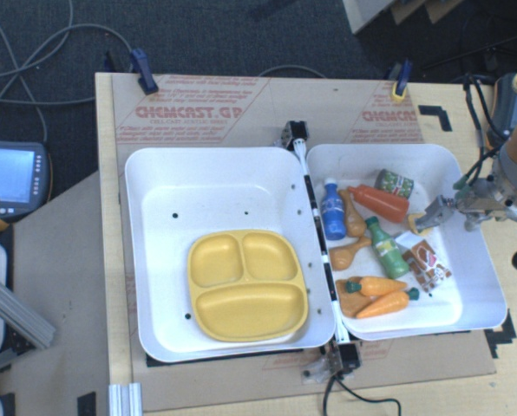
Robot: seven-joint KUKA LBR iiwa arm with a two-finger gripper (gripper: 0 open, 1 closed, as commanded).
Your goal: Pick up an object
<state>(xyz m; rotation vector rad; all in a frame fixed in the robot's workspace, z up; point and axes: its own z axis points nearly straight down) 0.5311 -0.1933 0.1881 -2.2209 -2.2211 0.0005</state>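
The right bin (482, 277) holds a pile of toy food. In it are a blue bottle (332, 213), a green can (395, 183), a red-orange sausage-like piece (381, 202), a green bottle (387, 249), two tan drumsticks (353, 216), two carrots (383, 295) and a brown snack packet (428, 265). My gripper (434, 211) reaches in from the right, over the bin's right half. It hangs just right of the red piece and above the snack packet. I see nothing held in it.
The left bin (154, 224) contains a yellow divided plate (245, 286). Both bins rest on a cardboard-covered bench (241, 111) with blue clamps (142, 66) at the back edge. The arm's grey body (508, 137) stands at the right edge.
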